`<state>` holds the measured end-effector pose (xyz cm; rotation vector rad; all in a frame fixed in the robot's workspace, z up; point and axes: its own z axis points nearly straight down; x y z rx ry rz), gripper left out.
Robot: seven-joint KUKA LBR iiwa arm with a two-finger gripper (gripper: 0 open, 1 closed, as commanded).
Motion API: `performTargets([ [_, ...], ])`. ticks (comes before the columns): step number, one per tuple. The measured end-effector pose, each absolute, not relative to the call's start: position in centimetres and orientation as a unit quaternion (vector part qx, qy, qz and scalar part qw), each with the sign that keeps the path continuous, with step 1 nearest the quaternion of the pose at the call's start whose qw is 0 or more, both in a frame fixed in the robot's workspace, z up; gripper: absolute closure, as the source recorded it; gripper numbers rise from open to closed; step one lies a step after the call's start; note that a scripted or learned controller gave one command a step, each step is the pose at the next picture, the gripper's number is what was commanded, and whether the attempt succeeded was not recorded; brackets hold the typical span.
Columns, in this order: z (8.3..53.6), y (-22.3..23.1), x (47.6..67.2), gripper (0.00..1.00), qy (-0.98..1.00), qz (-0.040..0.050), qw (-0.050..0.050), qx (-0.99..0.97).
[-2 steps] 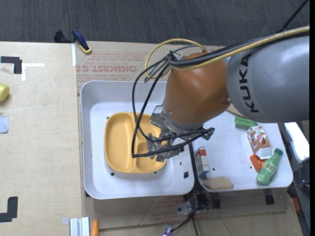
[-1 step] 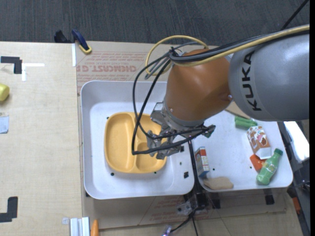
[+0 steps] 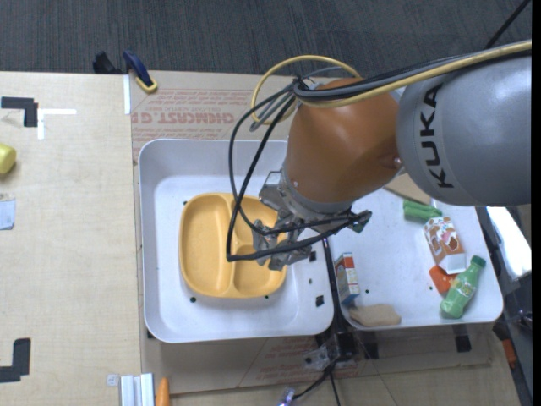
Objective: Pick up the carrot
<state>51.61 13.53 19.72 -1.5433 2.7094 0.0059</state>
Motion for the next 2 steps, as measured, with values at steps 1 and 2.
performTargets([
  [1, 20.62, 13.57, 51.8, 1.0, 0.87, 0.0024, 0.014, -0.493],
  [2, 21.55, 13.61, 51.98, 1.0, 0.871, 0.0029, 0.016, -0.491],
])
